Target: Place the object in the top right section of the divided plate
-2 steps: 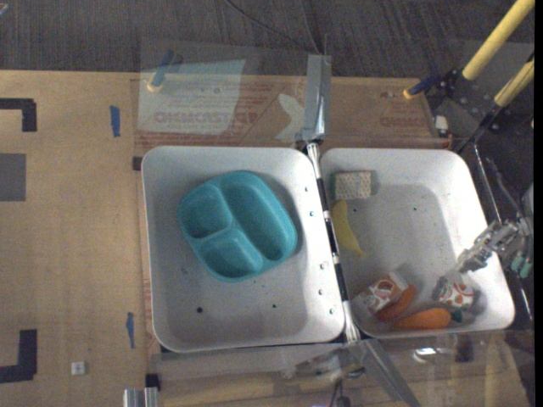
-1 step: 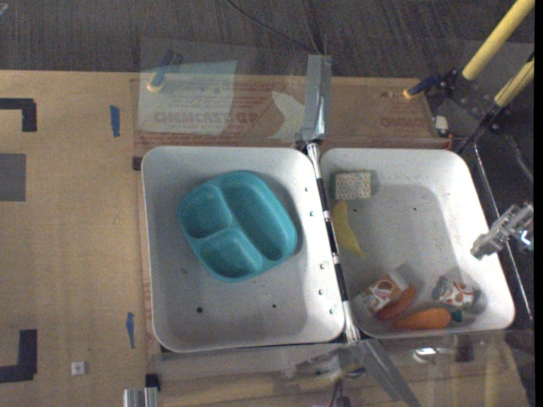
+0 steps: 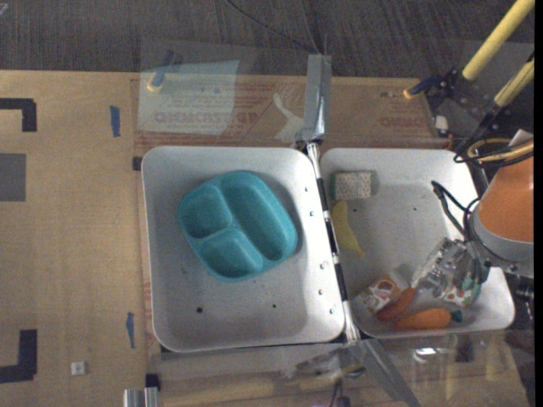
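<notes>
Camera view: your divided plate [image 3: 238, 224] was teal, three sections, lying flat in the left bin [image 3: 170, 312], tilted off square, with bare white floor all around it. In the right bin [image 3: 399, 202] sat a sponge [image 3: 353, 184] at the top left, a banana [image 3: 344, 227] along the divider, and two carrots [image 3: 422, 318] with a small printed packet [image 3: 379, 292] at the front. Your gripper [image 3: 447, 271] hung over the carrots near the front right corner; it was blurred, so you couldn't tell how its jaws stood. The orange band [image 3: 509, 206] was cut off at the right.
</notes>
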Controlling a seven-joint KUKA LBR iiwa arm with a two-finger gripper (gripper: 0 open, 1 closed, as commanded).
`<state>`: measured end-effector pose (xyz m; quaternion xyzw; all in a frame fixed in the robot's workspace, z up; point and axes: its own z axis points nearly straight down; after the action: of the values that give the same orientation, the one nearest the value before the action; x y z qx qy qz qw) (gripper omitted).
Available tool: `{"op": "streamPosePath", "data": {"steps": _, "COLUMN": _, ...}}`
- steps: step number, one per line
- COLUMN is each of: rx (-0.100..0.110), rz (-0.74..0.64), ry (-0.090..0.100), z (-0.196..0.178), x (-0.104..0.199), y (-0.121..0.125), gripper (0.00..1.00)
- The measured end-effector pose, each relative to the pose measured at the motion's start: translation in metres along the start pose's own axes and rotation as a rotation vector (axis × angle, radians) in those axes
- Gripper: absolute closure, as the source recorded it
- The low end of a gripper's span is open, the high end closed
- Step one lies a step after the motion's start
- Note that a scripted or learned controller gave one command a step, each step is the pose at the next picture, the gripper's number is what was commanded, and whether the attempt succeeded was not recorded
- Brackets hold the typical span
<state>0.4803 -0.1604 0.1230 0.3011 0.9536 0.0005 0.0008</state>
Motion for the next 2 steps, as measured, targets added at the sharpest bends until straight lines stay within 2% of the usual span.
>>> {"op": "streamPosePath", "data": {"steps": 1, "rx": 0.000, "rz": 0.076, "ry": 0.001, "z": 0.018, "x": 0.001, "y": 0.001, "gripper": 1.00}}
{"op": "streamPosePath", "data": {"steps": 2, "rx": 0.000, "rz": -0.140, "ry": -0.012, "z": 0.033, "x": 0.027, "y": 0.043, "gripper": 1.00}}
